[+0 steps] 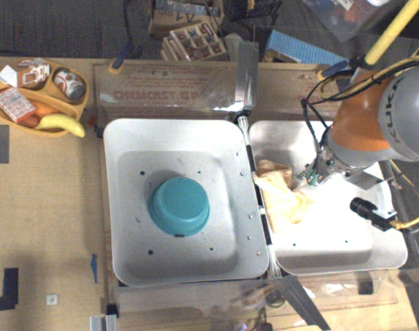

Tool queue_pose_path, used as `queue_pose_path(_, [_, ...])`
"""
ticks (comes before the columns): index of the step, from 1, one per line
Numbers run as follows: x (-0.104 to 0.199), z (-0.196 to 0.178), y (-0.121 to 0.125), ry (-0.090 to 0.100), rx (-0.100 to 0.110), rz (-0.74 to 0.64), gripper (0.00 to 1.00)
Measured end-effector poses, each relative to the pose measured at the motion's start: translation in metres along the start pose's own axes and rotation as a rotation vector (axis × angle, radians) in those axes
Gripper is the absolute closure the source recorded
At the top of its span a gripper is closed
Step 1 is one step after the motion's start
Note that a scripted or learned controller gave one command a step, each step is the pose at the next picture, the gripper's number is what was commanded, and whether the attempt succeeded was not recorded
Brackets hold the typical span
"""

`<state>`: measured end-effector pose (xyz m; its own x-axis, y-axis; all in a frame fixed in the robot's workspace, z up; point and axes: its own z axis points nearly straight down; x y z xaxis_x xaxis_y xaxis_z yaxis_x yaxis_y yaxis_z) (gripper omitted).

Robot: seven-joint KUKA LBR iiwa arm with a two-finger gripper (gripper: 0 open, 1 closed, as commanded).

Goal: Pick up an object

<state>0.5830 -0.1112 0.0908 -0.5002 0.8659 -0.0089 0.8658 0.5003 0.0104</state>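
Note:
A teal bowl (pixel 180 205) lies upside down in the middle of the left bin (pixel 126 150). A crumpled pale yellow and tan cloth-like object (pixel 281 193) lies at the left side of the right bin (pixel 347 247). My gripper (pixel 310 177) reaches down from the orange-banded wrist at the right. Its tip is at the cloth's upper right edge. From this angle I cannot make out whether anything sits between the tips.
A yellow tray (pixel 36 109) with a banana and toy food rests on the bench at the far left. Boxes and clutter stand behind the bins. A black part (pixel 364 209) of the arm hangs over the right bin.

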Motion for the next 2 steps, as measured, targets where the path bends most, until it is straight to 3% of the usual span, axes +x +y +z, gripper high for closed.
queue_pose_path(1, [-0.001, 0.001, 0.0, -0.001, 0.001, 0.001, 0.0])
queue_pose_path(2, [-0.007, 0.002, 0.031, -0.001, 0.002, 0.085, 0.0])
